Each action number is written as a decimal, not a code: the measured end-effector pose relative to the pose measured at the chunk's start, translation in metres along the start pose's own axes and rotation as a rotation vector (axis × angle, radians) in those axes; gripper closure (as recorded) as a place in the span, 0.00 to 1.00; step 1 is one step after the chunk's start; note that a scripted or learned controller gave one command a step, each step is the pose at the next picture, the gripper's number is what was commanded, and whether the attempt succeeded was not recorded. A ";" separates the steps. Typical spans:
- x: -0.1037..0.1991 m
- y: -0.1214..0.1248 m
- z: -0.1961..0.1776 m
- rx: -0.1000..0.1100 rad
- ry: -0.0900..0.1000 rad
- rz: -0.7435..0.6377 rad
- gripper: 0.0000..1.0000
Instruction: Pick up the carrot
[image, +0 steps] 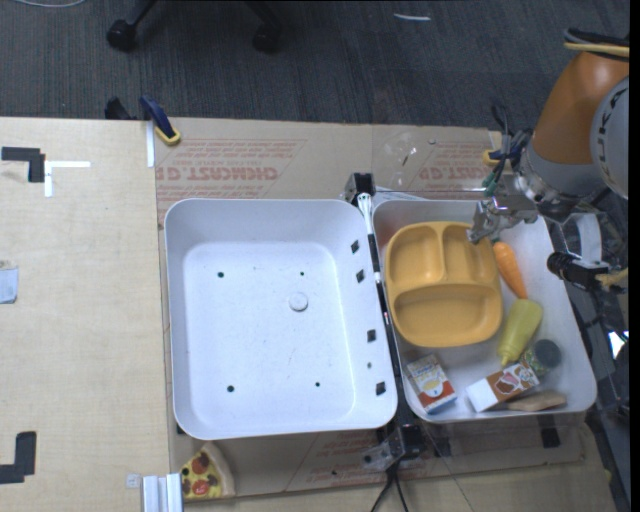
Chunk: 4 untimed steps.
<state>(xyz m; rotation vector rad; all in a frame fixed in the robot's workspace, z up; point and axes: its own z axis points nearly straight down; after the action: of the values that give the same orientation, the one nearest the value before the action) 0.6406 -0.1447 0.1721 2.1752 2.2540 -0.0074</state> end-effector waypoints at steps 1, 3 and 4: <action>-0.013 0.018 -0.061 -0.001 -0.002 -0.052 1.00; -0.037 0.017 0.020 0.005 0.008 0.126 0.00; -0.069 0.019 0.066 0.002 0.009 -0.040 0.00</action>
<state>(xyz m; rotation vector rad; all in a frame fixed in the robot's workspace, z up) 0.6618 -0.2133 0.1065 2.1357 2.3027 0.0003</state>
